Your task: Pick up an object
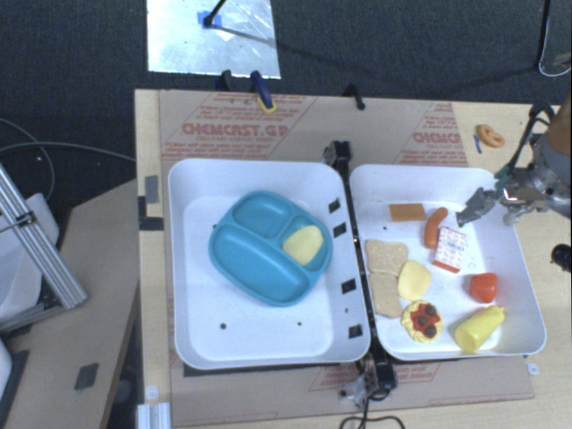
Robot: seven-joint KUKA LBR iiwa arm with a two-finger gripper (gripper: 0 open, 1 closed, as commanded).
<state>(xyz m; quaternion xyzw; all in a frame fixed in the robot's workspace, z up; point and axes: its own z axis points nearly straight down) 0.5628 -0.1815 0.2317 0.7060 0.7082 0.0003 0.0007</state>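
Camera view gives you the gripper (474,207) with fingers spread above the toy sausage (433,227), likely light, rigid, slippery plastic, so pinch across its narrow middle.

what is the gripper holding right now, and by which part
Nothing that can be seen. The gripper hovers over the right bin's upper right part, apart from the sausage and the red-and-white packet.
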